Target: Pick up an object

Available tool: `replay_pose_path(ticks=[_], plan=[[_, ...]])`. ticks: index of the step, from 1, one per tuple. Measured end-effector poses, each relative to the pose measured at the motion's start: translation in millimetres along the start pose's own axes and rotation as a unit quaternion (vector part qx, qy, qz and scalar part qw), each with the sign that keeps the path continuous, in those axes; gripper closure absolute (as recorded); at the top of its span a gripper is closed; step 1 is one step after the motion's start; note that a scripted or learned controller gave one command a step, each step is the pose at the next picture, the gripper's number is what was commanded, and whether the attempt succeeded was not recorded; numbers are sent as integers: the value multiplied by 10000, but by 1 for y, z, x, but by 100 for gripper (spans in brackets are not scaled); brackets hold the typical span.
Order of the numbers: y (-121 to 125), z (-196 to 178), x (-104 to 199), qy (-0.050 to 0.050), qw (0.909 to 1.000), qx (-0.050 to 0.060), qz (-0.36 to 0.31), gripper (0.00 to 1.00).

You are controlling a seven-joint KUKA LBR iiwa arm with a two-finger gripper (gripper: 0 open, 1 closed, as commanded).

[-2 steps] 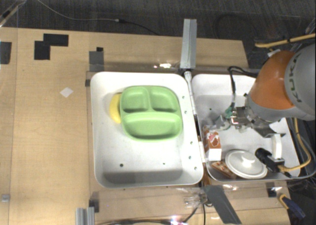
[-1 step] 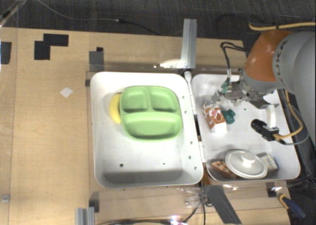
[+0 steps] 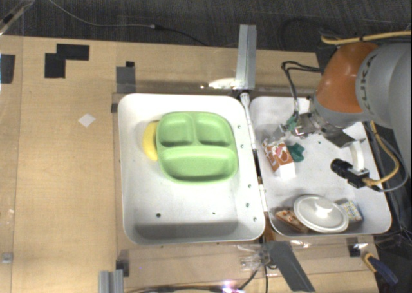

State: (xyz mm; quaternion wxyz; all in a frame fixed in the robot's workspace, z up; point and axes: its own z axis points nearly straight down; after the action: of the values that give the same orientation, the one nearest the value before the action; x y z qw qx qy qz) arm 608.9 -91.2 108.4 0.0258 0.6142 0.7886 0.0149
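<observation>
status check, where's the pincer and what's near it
Pincer low in right bin, grip state unclear. Snack packet and small teal item just below it. White bowl near front edge, apart.

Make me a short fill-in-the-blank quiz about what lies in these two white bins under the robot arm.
1. The green divided plastic tray lies in the ____ bin.
2. Peeking out from under that tray's left edge is a ____ object.
3. The round white lid-like dish sits near the ____ edge of the right bin.

Missing words: left; yellow; front (bottom)
</observation>
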Motion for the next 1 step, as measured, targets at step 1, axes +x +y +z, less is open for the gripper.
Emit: replay_pose_path(ticks=[1], plan=[[-8, -1, 3, 10, 9996, -12, -270, 0]])
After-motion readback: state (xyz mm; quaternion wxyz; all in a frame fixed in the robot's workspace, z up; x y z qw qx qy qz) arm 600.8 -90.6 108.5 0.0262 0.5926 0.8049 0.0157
